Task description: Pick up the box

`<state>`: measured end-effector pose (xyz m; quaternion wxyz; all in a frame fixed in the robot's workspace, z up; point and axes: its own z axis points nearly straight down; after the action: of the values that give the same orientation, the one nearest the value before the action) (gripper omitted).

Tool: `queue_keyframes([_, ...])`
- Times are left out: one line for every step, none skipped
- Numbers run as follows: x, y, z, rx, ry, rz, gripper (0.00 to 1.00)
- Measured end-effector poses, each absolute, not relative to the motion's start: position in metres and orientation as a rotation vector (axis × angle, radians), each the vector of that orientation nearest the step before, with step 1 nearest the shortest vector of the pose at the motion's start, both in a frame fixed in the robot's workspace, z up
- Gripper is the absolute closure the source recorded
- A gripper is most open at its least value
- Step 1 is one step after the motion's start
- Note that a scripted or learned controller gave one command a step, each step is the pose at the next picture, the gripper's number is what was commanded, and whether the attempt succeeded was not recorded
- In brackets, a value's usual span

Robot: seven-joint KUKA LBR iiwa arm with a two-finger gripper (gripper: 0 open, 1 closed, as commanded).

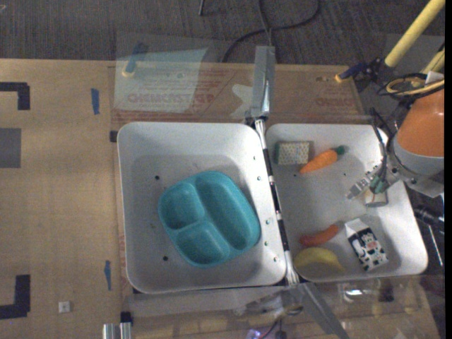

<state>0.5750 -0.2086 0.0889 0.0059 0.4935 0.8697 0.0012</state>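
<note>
Hovering in the right bin, gripper apparently released, grasping nothing; box lying just below, apart.

The right bin is the crowded one. The box lies near its front right corner, close to the right wall, with open white floor behind it up to the gripper. To its left, a red sausage-shaped piece and a yellow lemon-like piece sit near each other, narrowing that side. The carrot and sponge crowd the far left corner, well apart from the box. The bin's middle floor is bare. In the left bin, a teal divided plate takes up most of the floor.
</note>
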Motion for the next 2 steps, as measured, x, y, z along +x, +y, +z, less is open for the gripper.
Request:
queue_keyframes([0.515,-0.224,0.219,1.131,2.923,0.000,1.00])
queue_keyframes([0.572,-0.192,0.257,1.145,2.918,0.002,1.00])
